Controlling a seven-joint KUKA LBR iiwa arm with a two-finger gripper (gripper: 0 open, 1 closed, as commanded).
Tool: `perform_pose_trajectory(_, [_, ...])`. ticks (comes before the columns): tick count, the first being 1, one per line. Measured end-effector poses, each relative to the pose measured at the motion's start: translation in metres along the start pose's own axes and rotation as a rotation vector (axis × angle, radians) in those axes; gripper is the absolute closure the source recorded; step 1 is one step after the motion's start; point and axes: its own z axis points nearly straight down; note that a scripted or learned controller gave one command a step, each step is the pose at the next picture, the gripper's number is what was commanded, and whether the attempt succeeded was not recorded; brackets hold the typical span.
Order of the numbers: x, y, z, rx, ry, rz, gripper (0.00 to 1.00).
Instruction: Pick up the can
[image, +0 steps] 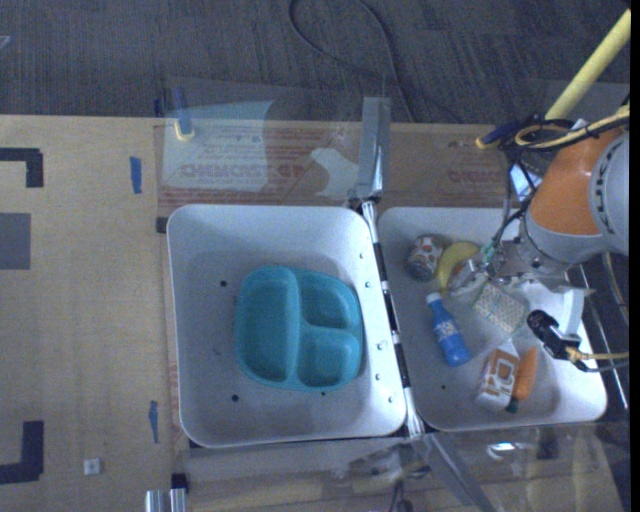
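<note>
The can (425, 256) lies near the right bin's (590, 405) far-left corner, beside something yellow (458, 262). My pincer (487, 275) hovers just right; its opening I cannot tell. I should centre over the can first.

Grey arm (615, 195), orange band, yellow + black cables nr wrist.

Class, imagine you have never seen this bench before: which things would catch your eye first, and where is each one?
The teal divided tray stands out first, lying alone in the middle of the left bin. Next comes the arm's orange band at the right, above the right bin, with the hand low among the clutter near the can and a yellow object. A blue bottle lies further forward in that bin.
</note>
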Motion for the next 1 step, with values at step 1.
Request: perform_pose_trajectory(1, [-0.0246,-0.0581,0.0002,0.003,0.0,0.049,0.0])
